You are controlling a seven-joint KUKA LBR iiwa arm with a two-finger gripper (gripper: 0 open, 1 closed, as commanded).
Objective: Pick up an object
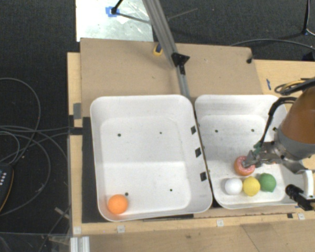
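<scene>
Nearest, at the lower right, white (232, 186), yellow (251, 186) and green (267, 182) balls crowded the right bin (220, 114). Just above, the hand (250, 161) met a pink object (243, 166); its spread I could not tell. Any descent risked nudging neighbours or slipping off.

You see the gripper (250, 160) down in the right bin (226, 114), touching a pink ring (243, 166). Three balls, white (232, 186), yellow (251, 186) and green (267, 182), sit just below it.
</scene>
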